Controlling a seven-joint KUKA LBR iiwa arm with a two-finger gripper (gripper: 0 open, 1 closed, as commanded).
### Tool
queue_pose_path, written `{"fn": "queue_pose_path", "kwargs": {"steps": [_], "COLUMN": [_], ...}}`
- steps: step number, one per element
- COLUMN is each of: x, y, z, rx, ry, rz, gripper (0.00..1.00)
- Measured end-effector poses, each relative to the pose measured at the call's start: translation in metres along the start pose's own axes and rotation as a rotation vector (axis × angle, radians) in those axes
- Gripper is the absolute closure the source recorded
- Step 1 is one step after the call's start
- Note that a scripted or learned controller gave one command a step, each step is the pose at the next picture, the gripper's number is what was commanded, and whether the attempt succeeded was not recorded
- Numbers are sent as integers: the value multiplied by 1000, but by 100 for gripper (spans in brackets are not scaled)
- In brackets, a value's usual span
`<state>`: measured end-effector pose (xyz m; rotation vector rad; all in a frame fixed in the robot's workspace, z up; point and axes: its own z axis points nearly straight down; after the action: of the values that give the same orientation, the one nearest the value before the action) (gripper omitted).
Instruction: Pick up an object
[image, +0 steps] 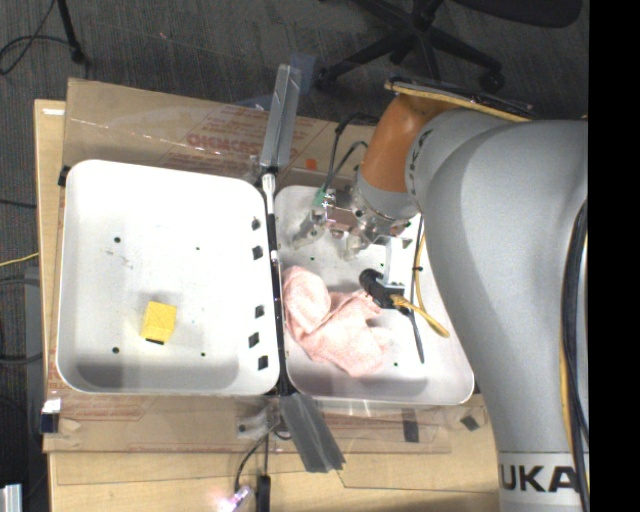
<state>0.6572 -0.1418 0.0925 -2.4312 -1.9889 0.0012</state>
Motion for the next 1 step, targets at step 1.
{"fn": "queue_pose_path", "kwargs": {"steps": [1], "x": [30], "y": [-7], "z": [-3], "rx": [-9], "ry": [-23], "rz": [-210], "gripper": [0]}}
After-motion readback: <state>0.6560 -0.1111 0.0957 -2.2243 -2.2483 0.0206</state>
